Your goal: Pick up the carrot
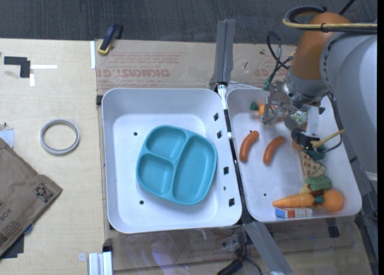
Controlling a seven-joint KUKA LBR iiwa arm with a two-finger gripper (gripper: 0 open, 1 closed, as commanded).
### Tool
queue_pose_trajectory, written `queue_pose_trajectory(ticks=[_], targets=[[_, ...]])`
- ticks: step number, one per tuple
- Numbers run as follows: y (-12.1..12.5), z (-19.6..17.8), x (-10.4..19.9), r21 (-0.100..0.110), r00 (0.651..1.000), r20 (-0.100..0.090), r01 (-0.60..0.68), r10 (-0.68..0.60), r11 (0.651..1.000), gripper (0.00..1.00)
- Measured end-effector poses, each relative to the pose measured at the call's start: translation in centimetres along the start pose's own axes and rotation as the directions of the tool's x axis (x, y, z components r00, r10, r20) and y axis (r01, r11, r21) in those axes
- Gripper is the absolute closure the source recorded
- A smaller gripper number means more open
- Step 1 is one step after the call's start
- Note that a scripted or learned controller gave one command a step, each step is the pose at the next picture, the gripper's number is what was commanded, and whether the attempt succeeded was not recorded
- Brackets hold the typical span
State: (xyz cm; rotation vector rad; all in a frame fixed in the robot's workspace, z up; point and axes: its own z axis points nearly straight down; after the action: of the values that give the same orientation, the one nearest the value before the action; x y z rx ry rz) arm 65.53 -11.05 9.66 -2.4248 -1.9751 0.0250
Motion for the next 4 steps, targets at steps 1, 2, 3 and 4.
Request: queue_pose_trajectory(ticks=[1, 2, 3, 4], targets=[[0.8, 0.6, -2.3, -0.013, 0.832, -0.012, -0.555, 0.555, 0.832, 1.00], [-0.5, 0.5, -5.6, 0.017, 0.528, -0.027, -0.849, 0.849, 0.529, 1.00], [-0.2, -34.2, -7.8, -0.010, 0.713, -0.012, -0.701, 0.701, 0.713, 1.00], [-2.4, -24.6, -8.7, -0.009, 0.741, -0.010, -0.672, 0.672, 0.741, 1.00]])
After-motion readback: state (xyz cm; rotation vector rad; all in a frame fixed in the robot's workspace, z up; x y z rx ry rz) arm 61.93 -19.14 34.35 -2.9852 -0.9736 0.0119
